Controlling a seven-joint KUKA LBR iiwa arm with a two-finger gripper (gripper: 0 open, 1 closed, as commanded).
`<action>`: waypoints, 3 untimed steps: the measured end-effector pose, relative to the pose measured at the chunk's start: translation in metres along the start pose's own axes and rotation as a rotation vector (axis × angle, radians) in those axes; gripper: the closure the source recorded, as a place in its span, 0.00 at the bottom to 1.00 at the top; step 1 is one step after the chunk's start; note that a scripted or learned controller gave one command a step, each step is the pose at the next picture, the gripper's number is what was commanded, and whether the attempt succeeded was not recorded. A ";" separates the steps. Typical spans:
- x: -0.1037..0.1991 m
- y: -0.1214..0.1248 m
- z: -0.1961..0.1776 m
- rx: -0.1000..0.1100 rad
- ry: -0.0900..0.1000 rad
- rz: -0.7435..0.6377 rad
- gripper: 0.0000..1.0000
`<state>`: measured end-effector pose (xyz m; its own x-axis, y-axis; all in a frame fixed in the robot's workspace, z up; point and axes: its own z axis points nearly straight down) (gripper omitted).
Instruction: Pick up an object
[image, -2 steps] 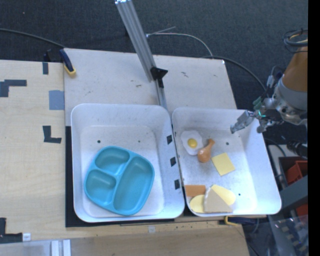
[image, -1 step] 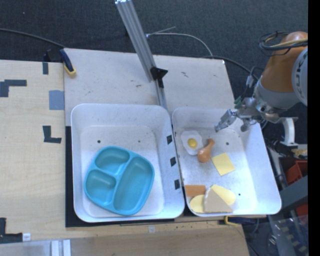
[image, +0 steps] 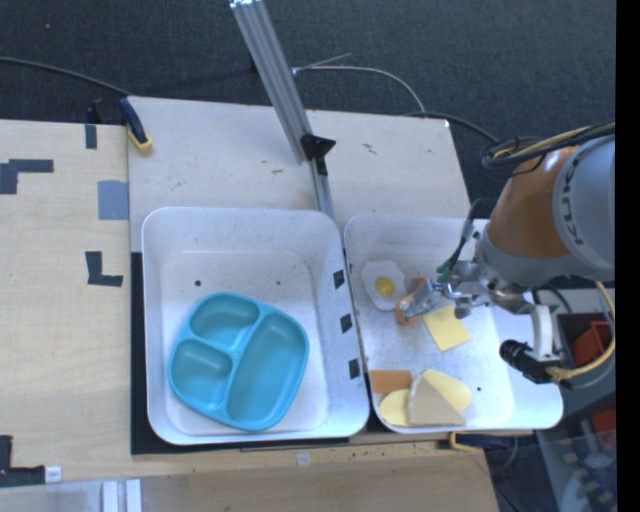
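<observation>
Reaching in from the right, the gripper (image: 418, 300) is lowered into the right bin (image: 400, 232), fingers closed on a small orange piece (image: 405, 312). A fried egg (image: 383, 283) lies just beside; a yellow slice (image: 446, 328) is nearby. Bare floor is left along the far wall. A blue plate (image: 238, 360) sits in the left bin (image: 240, 222).

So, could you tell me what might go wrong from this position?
The gripper sits low in the right bin among close-packed items: a fried egg, a small orange-brown piece and a yellow square slice. It could shove one aside or catch two together. The flat slice may be hard to lift. The bin's dividing wall is also near, so a collision seems possible.
</observation>
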<state>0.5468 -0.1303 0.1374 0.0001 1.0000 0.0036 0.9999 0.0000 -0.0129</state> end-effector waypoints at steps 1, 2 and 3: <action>0.041 -0.039 0.044 -0.002 0.000 -0.002 0.00; -0.046 -0.018 0.045 -0.013 -0.007 0.004 0.00; -0.020 -0.056 0.048 -0.015 -0.006 0.001 0.00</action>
<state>0.4902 -0.1503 0.0898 0.0008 1.0000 -0.0022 1.0000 -0.0008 0.0021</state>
